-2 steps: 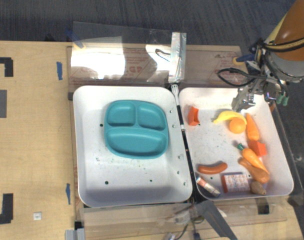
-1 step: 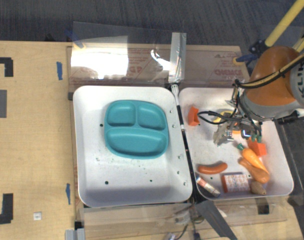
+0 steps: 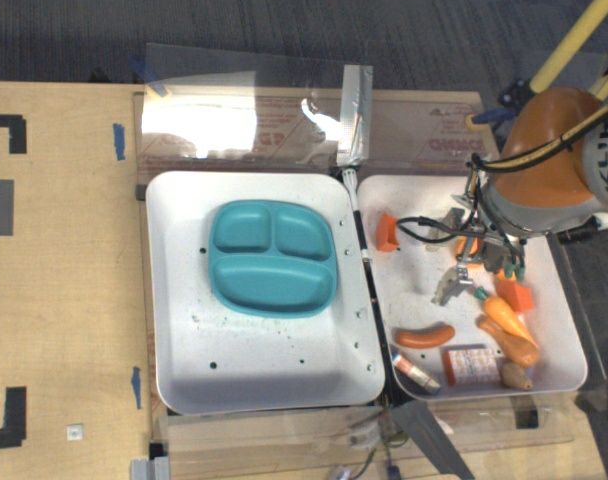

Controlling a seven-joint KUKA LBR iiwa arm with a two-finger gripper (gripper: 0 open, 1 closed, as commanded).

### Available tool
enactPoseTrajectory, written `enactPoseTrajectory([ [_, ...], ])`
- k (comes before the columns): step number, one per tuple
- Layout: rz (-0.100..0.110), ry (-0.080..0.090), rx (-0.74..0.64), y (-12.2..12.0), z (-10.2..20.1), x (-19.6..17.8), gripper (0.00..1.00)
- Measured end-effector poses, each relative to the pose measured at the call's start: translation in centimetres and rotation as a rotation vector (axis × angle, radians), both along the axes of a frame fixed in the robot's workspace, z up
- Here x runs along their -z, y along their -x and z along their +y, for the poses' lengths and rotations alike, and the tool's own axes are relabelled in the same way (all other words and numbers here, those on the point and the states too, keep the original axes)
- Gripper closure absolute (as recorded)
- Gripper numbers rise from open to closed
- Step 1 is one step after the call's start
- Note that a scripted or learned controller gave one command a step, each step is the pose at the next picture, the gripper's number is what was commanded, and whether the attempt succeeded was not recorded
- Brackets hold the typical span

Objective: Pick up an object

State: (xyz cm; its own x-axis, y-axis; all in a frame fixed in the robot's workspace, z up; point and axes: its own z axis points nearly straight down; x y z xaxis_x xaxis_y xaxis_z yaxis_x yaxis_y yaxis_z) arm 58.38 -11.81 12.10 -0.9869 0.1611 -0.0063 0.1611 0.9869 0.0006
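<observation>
pincer (image 3: 454, 286) hanging over right bin (image 3: 564, 368), open or closed I cannot tell | sausage (image 3: 424, 336) lying just below-left of it (long axis running left-right) | carrot (image 3: 511, 330) sitting just right

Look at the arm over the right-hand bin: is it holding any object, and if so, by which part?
Nothing is seen held. The gripper hangs over bare floor of the right bin, apart from the sausage and carrot.

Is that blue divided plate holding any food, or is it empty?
Empty. The blue divided plate lies flat in the left bin, and its three compartments show only bare teal surface.
</observation>
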Motion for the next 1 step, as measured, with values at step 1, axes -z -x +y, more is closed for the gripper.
enactPoseTrajectory([
  [1, -0.006, 0.001, -0.023, 2.01, -3.51, 3.18, 0.00],
])
